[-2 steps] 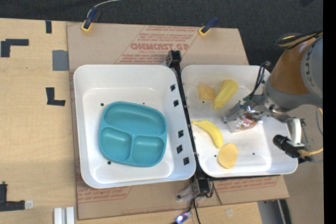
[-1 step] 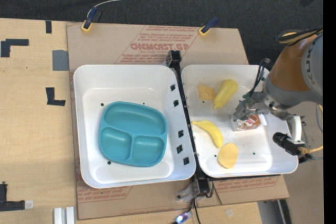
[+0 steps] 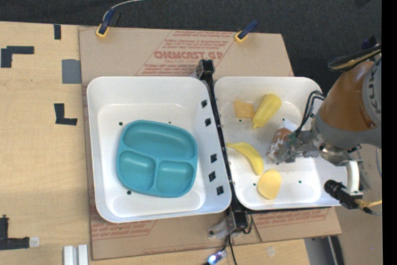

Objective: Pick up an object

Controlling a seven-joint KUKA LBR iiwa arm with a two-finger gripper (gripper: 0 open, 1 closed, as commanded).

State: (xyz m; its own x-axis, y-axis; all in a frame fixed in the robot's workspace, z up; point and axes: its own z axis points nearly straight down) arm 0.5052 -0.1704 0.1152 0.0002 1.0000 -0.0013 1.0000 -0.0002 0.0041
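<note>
The tool (image 3: 282,149) is hanging low in the right bin (image 3: 310,87); its state cannot be told. The nearby banana (image 3: 248,157) is looking light, smooth and curved; mid-body grip is advisable.

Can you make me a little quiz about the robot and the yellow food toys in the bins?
1. True or false: the teal plate lies in the right bin.
2. Which bin has the banana? A) left B) right C) neither
3. How many compartments does the teal plate have?

Key:
1. False; it lies in the left bin.
2. B; the banana lies near the gripper.
3. Three.
</note>
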